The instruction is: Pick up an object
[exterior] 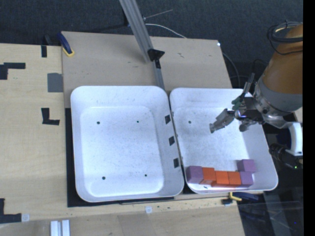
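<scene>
Start at your left: the shallow white plastic bin on the left (120, 141) holds nothing to pick. Just right of it, touching along the shared rims, sits the second shallow white plastic bin (197, 102), and this one is your landmark. Along its near wall you see a row of small blocks packed side by side: a purple cube (195, 173), orange blocks (222, 177) in the middle, and purple cubes (247, 171) stacked at the right end. Over the middle of this bin, well apart from the row, hangs the dark two-finger gripper (230, 121), its fingers spread with nothing between them. You are, I judge, in the approach step. The next move calls for travelling toward the near wall and descending over one block.
</scene>
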Motion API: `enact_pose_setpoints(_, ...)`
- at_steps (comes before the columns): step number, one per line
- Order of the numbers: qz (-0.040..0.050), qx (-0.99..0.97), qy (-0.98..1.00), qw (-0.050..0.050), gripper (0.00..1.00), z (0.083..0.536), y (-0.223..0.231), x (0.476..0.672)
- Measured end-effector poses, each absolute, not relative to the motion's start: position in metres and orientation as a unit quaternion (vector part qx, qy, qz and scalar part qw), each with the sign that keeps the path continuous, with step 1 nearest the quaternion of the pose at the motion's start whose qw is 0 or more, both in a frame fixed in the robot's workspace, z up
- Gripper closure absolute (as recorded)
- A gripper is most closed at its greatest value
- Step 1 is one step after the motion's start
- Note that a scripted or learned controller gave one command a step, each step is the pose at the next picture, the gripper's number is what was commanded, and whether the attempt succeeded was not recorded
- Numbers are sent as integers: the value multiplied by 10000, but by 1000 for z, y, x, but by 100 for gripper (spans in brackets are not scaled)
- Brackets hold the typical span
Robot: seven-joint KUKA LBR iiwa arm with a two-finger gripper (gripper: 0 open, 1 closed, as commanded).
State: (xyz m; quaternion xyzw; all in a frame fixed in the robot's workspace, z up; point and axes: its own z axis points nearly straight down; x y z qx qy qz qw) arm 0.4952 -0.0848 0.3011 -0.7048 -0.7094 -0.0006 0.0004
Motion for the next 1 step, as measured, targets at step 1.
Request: enact_pose_setpoints(1,4,-7054,-7088,9,0,300,-48,495)
